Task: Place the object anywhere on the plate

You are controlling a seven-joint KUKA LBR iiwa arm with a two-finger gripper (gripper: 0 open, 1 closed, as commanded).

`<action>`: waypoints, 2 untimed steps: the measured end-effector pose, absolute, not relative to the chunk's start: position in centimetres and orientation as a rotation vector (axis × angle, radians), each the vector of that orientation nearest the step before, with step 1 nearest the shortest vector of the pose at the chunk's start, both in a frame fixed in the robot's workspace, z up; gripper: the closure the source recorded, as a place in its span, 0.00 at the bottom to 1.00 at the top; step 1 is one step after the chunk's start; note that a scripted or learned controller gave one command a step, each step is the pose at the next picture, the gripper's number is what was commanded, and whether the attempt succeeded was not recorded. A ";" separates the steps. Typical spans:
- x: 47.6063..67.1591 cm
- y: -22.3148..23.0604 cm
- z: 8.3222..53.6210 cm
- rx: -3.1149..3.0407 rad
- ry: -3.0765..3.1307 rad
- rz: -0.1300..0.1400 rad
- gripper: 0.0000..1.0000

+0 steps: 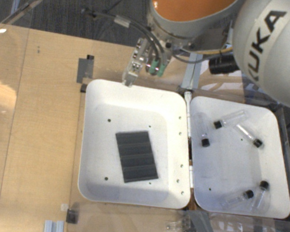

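A dark grey ribbed rectangular plate lies flat in the middle of the left white bin, turned slightly clockwise. Several clear tubes with black caps lie in the right white bin: one and another near the back, and one upright-looking tube at the left. Two more rest at the front right. The gripper assembly hangs under the big grey wrist with its orange band, over the back edge of the left bin, well apart from the plate and the tubes.
The large grey arm covers the upper right of the view. Cables run behind the bins at the top. Small black brackets sit on the wooden bench left of the left bin.
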State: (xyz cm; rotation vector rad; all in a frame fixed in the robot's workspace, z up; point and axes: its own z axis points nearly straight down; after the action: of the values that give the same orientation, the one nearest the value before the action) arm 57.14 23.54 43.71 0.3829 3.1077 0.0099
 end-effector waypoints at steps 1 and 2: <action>58.3 23.6 43.8 -0.760 3.034 0.006 1.00; 58.3 23.6 43.8 -0.759 3.035 0.006 0.00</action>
State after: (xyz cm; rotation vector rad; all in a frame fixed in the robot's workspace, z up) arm 58.33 23.57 43.79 -0.7595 3.0350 0.0062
